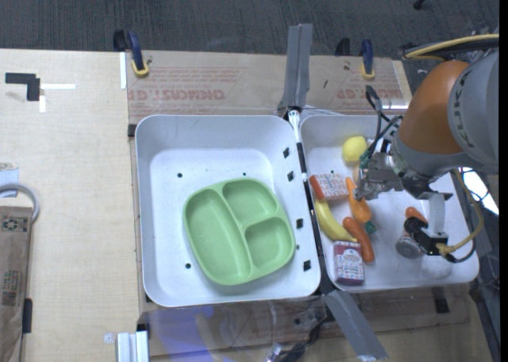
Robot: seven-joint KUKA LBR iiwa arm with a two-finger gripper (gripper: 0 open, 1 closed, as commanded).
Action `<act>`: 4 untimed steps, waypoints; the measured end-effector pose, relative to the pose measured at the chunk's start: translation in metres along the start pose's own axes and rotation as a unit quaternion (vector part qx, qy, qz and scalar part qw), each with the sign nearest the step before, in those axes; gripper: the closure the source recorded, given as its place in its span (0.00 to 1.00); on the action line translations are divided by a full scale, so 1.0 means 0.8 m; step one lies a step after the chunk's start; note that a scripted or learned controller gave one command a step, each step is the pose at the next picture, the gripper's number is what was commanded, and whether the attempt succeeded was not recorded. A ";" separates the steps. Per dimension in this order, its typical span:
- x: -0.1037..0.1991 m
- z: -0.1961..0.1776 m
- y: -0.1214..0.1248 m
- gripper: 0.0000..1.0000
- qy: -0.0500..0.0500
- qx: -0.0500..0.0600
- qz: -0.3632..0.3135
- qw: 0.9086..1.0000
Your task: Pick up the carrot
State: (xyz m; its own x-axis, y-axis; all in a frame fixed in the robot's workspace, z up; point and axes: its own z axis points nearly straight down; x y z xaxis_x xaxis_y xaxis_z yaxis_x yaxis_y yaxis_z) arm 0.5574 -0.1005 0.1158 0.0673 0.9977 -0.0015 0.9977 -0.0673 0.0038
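Now | pincer (363,191) grip unclear, over carrot (359,208) | banana (332,224), sausage (359,239) crowd close | right bin (460,273)

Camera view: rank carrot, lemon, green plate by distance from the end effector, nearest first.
Measured from the end effector in the right bin:
1. Carrot: right beside the tip, just below it in the picture.
2. Lemon: in the same bin, toward its far end, above the tip.
3. Green plate: farthest, across the divider in the left bin.
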 end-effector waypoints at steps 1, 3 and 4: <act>0.001 0.003 -0.002 0.00 0.000 0.004 0.000 1.000; -0.035 0.021 0.027 1.00 0.000 0.003 -0.113 0.994; 0.036 -0.094 -0.032 1.00 0.001 0.003 -0.127 0.992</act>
